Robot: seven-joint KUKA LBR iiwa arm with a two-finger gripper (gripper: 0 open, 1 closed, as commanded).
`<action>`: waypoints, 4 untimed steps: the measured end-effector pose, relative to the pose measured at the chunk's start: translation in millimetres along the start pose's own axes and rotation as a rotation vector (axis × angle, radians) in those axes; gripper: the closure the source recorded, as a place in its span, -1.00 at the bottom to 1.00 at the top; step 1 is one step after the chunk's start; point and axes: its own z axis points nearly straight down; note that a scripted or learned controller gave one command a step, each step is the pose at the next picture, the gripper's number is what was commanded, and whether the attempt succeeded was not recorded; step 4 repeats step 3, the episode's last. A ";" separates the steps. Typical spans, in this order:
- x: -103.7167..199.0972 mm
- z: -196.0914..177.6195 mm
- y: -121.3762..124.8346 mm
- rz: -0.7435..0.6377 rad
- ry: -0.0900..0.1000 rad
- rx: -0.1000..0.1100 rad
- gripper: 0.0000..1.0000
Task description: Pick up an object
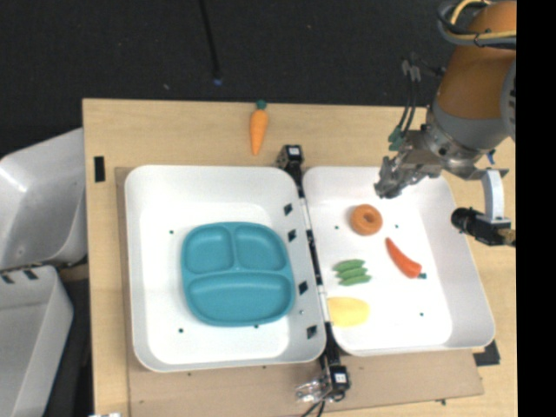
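there, hand (391, 183) hovers above orange ring (366, 220) in right bin (434, 320).

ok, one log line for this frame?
claw: above right bin's far edge, holds nothing seen | right white bin: orange ring, red pepper, green pods, yellow piece

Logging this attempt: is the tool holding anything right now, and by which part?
Nothing is held. The tool hangs above the right bin, and the orange ring lies below it on the bin floor.
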 end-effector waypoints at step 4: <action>141.7 18.9 12.1 0.000 0.001 0.006 1.00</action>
